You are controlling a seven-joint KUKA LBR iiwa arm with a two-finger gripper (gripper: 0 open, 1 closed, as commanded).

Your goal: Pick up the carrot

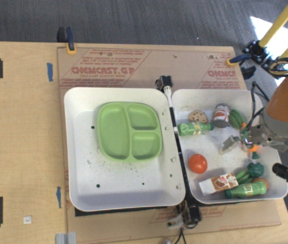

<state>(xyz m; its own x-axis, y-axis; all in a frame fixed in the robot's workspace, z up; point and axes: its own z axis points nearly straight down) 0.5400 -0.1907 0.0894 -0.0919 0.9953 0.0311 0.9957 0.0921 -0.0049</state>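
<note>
grey carpet fills the top of my feed, and below it sits the wooden bench (22, 136) with a sheet of printed cardboard (134, 65) under the two bins. from my seat the left bin (78, 187) is the larger shape i see, and it holds a green divided plate (130, 131) lying flat near its middle, with three compartments facing up. the right bin (205, 98) sits just beside it, their rims touching along the centre.

i see the arm (286, 108) coming in from the right, its orange band above the grey wrist, hanging over the right edge of the right bin. the gripper (248, 141) points down and left into that bin. i cannot tell from here whether its fingers are apart or together. a small orange thing, which i take for the carrot (255, 148), shows right at the fingertips, near the bin's right side; i cannot tell whether it is between the fingers or only beside them.

the rest of the right bin, by size as i read it: a green bottle (246, 189) lying along the bottom edge, a second green bottle (195, 129) lying near the left wall, a white and red packet (218, 183) touching the lower bottle, a red tomato (198, 163) lower left, a can (221, 114) near the top, and a cookie (198, 116) just left of it.
</note>
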